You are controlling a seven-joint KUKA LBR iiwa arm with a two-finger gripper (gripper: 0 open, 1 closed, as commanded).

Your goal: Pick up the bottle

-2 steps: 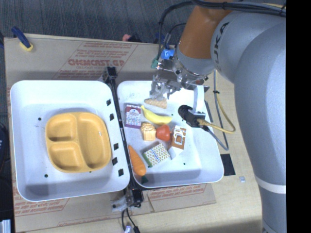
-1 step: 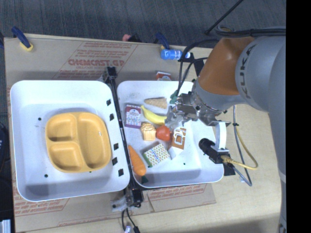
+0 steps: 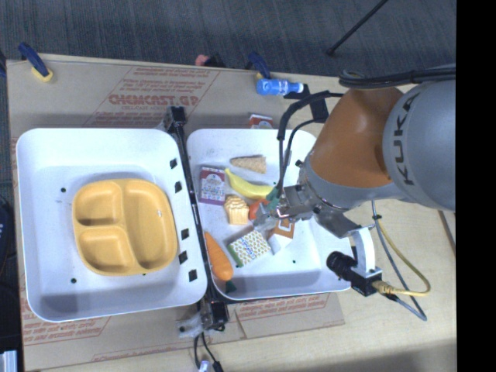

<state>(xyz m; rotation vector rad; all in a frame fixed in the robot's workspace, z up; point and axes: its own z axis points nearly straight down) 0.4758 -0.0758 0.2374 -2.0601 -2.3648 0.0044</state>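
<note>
A small blue bottle-like object lies on its side on the cardboard behind the right bin, outside it. I cannot pick out any other bottle; the arm covers the bin's right part. My gripper is low inside the right bin, in the middle of the pile. It sits just right of a yellow block, below the banana and above a green patterned packet. A small orange-and-white piece shows right beside it.
The right bin also holds a red box, a bread slice and a carrot near the front left wall. The left bin holds a yellow divided plate. Blue clamps grip the bench's back edge.
</note>
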